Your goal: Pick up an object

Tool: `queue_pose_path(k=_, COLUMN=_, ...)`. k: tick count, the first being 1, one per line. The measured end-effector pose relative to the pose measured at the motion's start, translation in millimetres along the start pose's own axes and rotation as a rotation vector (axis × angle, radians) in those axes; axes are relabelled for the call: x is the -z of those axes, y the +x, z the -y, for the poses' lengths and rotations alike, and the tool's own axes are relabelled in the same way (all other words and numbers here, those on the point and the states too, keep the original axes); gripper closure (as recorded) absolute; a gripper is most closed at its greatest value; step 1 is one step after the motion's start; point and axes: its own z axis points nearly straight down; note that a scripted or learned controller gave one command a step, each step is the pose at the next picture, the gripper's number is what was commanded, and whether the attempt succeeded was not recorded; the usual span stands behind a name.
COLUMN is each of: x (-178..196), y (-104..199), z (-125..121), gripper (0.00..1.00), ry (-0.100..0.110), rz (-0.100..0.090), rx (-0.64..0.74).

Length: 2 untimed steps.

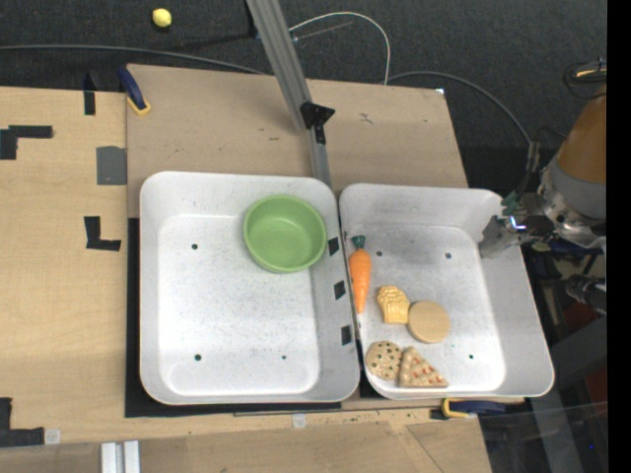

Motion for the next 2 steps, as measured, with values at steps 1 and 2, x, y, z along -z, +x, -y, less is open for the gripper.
queue_pose_path(k=1, x=18.1, y=0.5, z=-0.9, gripper=1.0, ry=0.004, rz=-0.002, rx=-0.001)
queue_pose_path(k=2, x=13.3, y=53.0, z=11.4, gripper=1.0, ry=0.008, rz=-0.004, rx=0.002)
